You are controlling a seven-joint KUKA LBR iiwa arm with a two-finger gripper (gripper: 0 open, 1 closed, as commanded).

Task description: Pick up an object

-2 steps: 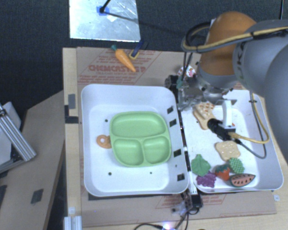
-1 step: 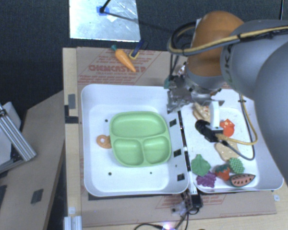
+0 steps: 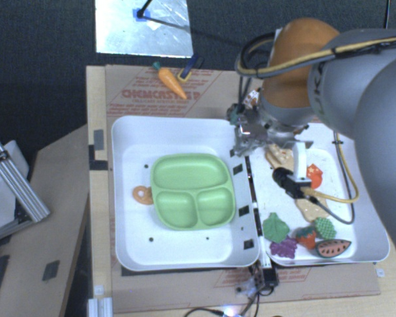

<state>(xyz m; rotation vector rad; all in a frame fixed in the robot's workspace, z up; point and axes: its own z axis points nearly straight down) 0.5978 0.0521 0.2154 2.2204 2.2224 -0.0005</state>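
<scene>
**A:** Where did the end effector sit?

**B:** The end effector (image 3: 249,136) was above the far end of the seam between the two bins, under the arm's orange band (image 3: 297,45). The wrist hid it, so I could not tell whether it was released or clenched.

**A:** And the things to be picked?

**B:** They were all in the right bin (image 3: 381,248). A tan piece (image 3: 278,156) lay just beside the end effector, on its camera-ward side. A red piece (image 3: 315,174) lay further off toward the view's right. Well nearer the camera than the end effector, a green leaf (image 3: 275,226), purple grapes (image 3: 285,247), a knobbly green piece (image 3: 325,226) and a watermelon slice (image 3: 332,247) were clustered at the bin's near edge.

**A:** What was on its other side?

**B:** The left bin (image 3: 129,150). It held a green divided plate (image 3: 191,190), toward the view's left of the end effector and nearer the camera. A small orange pretzel (image 3: 143,195) lay just beside the plate's far-left rim.

**A:** Anything outside the bins?

**B:** An orange carrot (image 3: 172,83) lay on the cardboard (image 3: 145,101) covering the desk. It was beyond the end effector and toward the view's left, well apart from it. A foil sheet (image 3: 143,15) lay further back still.
</scene>
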